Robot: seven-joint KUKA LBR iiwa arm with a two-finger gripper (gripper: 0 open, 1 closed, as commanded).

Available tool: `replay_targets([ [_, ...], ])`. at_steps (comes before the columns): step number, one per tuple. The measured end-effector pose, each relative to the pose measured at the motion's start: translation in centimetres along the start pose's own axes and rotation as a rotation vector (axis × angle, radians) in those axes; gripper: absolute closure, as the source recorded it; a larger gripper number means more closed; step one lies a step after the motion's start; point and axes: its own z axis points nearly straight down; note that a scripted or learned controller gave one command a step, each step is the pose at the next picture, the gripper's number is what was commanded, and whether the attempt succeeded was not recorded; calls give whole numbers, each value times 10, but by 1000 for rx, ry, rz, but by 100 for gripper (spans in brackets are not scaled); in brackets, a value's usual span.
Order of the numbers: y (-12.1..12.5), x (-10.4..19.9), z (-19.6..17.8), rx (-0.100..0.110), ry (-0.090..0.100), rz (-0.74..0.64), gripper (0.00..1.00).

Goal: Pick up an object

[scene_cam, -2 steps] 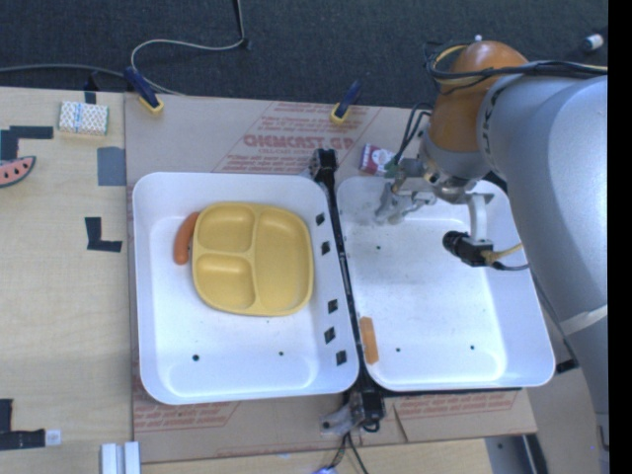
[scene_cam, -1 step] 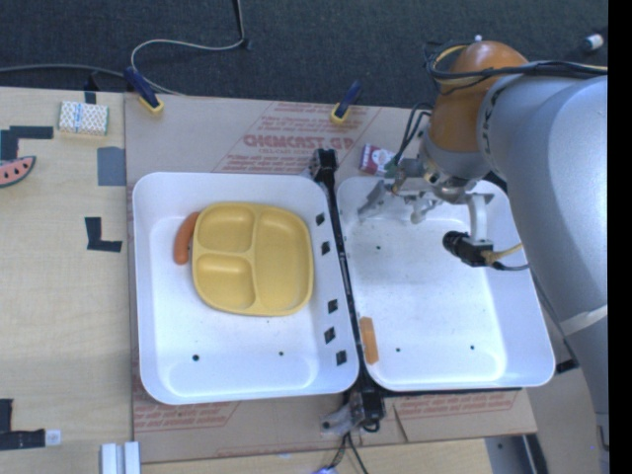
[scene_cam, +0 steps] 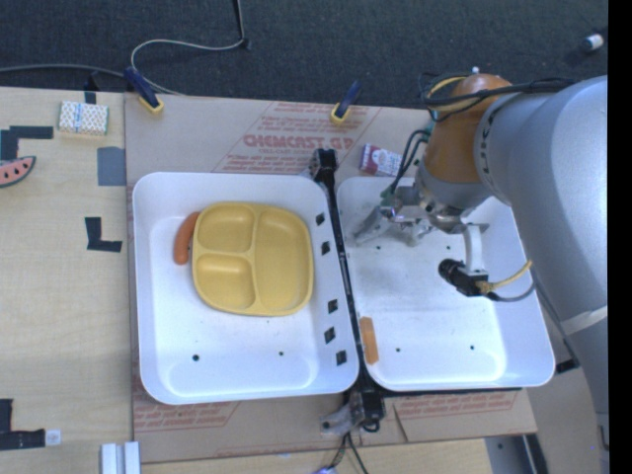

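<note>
Camera view: the two-finger gripper (scene_cam: 380, 223) hangs over the right white bin (scene_cam: 494, 358), fingers apart and empty. The small orange carrot-like piece (scene_cam: 368, 339) lies against that bin's left wall; centre above it, then descend.

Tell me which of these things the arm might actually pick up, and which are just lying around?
For the job:
yellow divided plate, left bin
orange sausage-shaped piece beside the plate
small orange piece, right bin
gripper

Lying about:
blue-and-yellow clamps
small packet
checked block
black tape marks
</note>
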Motion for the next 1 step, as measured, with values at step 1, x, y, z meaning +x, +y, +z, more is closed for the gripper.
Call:
replay_targets([
  [1, 0, 0, -10, 0, 0, 0, 100],
])
